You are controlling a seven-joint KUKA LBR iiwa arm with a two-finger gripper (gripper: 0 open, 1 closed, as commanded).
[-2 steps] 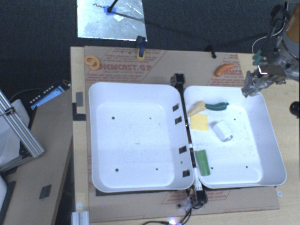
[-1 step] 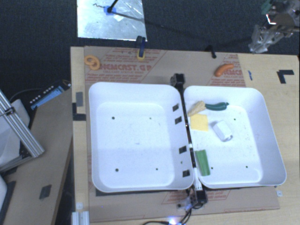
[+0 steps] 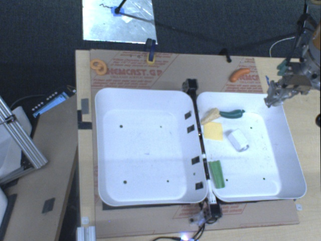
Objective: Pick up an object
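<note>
Leftmost, a pretzel-shaped orange piece (image 3: 99, 67) lies on the cardboard sheet (image 3: 165, 67) that underlies both bins, near its upper left corner. A yellow and blue clamp (image 3: 150, 51) sits at the cardboard's upper edge, and above it a shiny foil sheet (image 3: 119, 14) rests on the dark floor. The left bin (image 3: 145, 147) comes next, its white floor marked with a few small dark dots. A row of black clips (image 3: 195, 144) runs down the seam where the two bins meet.

Across that seam, the right bin (image 3: 281, 149) holds every loose object. A pale wedge (image 3: 209, 115) lies near its upper left corner, just beside a yellow square block (image 3: 213, 131) below it. A dark green pepper-like piece (image 3: 231, 114) lies just right of the wedge. A white cylinder (image 3: 238, 140) lies tilted near the bin's middle, just right of the yellow block. A green flat bar (image 3: 216, 173) lies lower down, close to the seam.

Outside the bin, an orange sausage-shaped piece (image 3: 239, 75) rests on the cardboard above the right bin. Further right, the gripper (image 3: 275, 100) hangs over the bin's upper right corner, well apart from the objects. Whether its jaws are parted or closed cannot be told, and nothing can be seen held in it.
</note>
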